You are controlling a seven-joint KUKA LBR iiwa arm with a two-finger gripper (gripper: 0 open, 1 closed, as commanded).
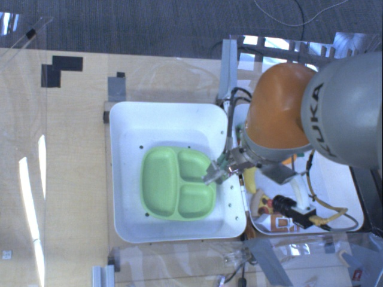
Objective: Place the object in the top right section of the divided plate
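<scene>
Looking down at the bench, you've got two white bins side by side. Left bin (pixel 170 115) holds a green divided plate (pixel 178 184), three sections: one long section on its left, two smaller ones stacked on its right. Plate lies flat, approx. mid-bin, toward the near wall.

Arm (pixel 341 109) comes in from the right, orange band (pixel 278 112) sitting over the gap btwn the bins. Gripper (pixel 214 174) hangs at the plate's right edge, about where the upper-right and lower-right sections meet. You can't tell the jaw state; the tips are small and blurred against the green, and can't tell if anything sits btwn them.

Task object: can't pick it out for sure. Right bin (pixel 353 211) has a few small items near its left wall, a yellowish piece (pixel 251 183) and an orange-and-white one (pixel 281 223), partly under the wrist and cables (pixel 311 211). Plate sections look bare green.
</scene>
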